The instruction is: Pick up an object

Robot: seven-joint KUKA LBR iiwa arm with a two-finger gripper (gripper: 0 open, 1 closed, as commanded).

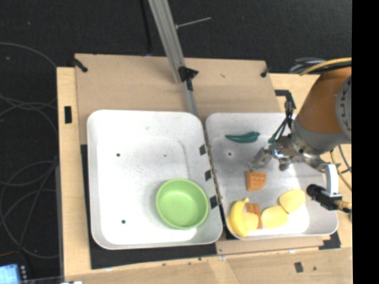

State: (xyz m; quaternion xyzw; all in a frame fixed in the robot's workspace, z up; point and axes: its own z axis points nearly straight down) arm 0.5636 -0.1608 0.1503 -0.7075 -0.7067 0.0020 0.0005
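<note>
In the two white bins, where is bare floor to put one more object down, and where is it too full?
The left bin is bare above and left of the green bowl. In the right bin, a free patch lies between the green pepper and the yellow pieces. The near right corner is crowded, under the pincer.

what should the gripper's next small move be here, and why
Probably a short descent onto the small orange block. The two-finger gripper hovers just above and right of it in the right white bin, with nothing between its fingers, and the block lies apart from the yellow pieces near the front wall.
</note>
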